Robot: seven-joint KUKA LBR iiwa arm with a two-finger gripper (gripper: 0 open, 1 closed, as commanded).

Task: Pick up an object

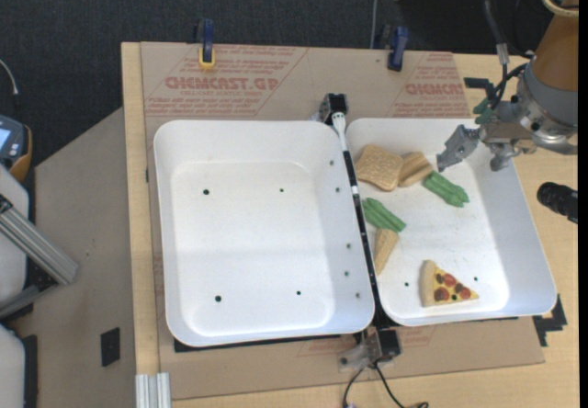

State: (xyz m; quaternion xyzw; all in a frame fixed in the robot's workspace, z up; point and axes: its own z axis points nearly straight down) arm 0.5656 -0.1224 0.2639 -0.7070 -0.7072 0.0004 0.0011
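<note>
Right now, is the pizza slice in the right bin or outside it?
In it. The pizza slice lies flat on the floor of the right bin, near its front edge, apart from the other pieces.

The two bins [248, 149] are white, the pea pods [446, 188] green, and the pizza slice [444, 286] yellow with red dots.

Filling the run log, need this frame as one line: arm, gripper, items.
arm: over right bin | gripper: above green pod, nothing seen held | also in bin: cracker, pizza slice
</note>
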